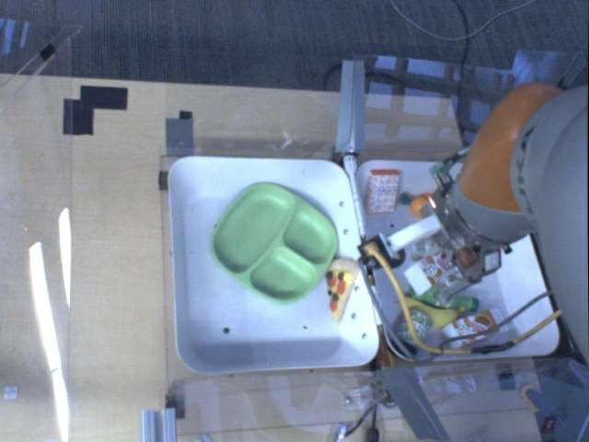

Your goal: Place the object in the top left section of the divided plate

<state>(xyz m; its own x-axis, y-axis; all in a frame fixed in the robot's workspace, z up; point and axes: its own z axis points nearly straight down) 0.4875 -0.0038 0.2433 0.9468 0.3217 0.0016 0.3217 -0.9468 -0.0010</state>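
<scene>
Divided plate [276,239]: green, left bin, sections bare. Tool [440,261]: over right-bin clutter, grip state cannot tell. Advice: secure one item before crossing

Small carton [383,191] in the right bin: bore red and white print, too small and blurred to read.
Packets [440,267] under the arm: carried coloured print, none of it legible.
Orange-and-white packet [473,324] at the bin's lower edge: showed markings, unreadable.
Pizza-slice toy [340,288] beside the divided plate: had dots only, no lettering.
</scene>
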